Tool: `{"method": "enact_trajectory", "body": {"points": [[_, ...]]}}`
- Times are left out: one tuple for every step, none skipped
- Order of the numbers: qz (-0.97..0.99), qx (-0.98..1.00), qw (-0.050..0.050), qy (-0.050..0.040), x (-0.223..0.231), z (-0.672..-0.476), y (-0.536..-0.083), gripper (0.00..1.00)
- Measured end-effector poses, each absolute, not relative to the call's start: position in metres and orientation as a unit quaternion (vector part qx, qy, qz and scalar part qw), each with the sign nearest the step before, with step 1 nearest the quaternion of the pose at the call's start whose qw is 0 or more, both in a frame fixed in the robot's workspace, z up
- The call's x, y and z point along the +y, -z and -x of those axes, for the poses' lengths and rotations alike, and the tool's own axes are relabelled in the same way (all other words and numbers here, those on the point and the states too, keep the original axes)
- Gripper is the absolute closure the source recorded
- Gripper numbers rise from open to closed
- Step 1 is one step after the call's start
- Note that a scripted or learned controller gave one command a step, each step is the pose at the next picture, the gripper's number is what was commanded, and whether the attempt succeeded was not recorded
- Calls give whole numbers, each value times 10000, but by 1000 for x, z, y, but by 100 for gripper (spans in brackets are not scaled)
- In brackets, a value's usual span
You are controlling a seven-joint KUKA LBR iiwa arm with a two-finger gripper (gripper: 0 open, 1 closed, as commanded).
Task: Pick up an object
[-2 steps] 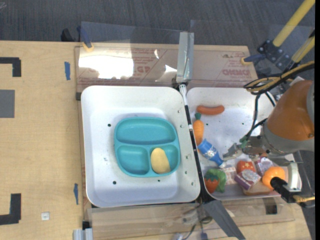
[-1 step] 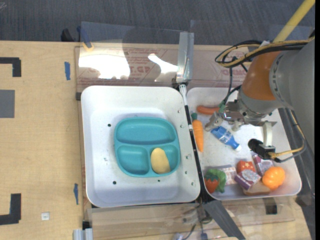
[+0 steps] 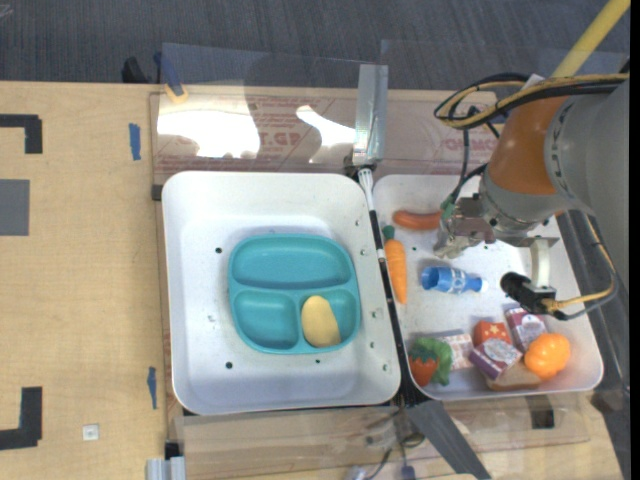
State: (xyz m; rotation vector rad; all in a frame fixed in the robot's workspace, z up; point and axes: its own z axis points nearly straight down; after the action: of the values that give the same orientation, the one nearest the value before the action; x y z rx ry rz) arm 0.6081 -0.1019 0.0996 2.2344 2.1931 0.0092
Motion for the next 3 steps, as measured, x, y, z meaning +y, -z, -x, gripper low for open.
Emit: {"method": "enact_trajectory", "body": {"points": [[-7137, 7005, 46, -22, -102, -608, -99, 0], [-7101, 7041, 21, -16, -106, -566, -87, 0], [-7102, 7039, 49, -35, -107, -568, -100, 100]]}}
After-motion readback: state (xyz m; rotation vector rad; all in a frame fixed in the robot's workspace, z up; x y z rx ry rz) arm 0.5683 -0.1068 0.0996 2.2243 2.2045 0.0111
